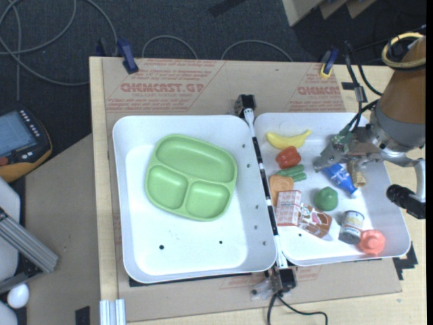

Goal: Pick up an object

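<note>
Since right bin [396, 212] is crowded, wrong item could be nudged or pinched: blue packet [338, 177] lies just under gripper [344, 156], green ball [327, 198] and can [351, 225] near; arm [403, 107] is reached in from right, wrist low over bin; finger state cannot be told; nothing is seen held
</note>
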